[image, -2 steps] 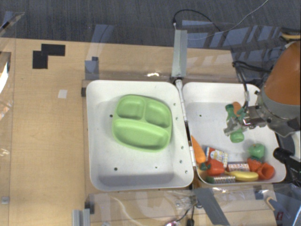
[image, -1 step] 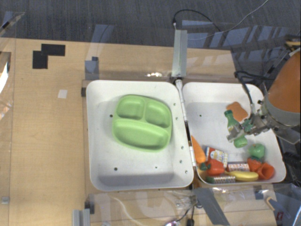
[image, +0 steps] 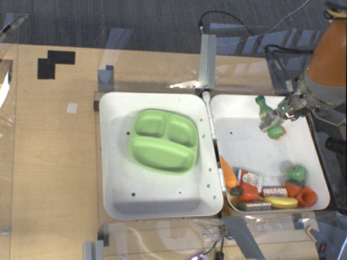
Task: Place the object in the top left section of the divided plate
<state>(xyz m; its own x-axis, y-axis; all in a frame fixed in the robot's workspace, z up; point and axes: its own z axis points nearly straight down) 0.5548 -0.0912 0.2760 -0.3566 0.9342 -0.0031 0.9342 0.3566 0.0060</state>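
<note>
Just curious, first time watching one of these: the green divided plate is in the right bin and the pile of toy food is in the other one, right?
Not quite. The camera view shows the green divided plate in the left bin; the toy food lies in the right bin.

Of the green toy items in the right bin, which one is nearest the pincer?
The green bottle-shaped toy at the bin's upper right, right beside the pincer. The green apple lies far lower, among the pile along the bottom edge.
</note>
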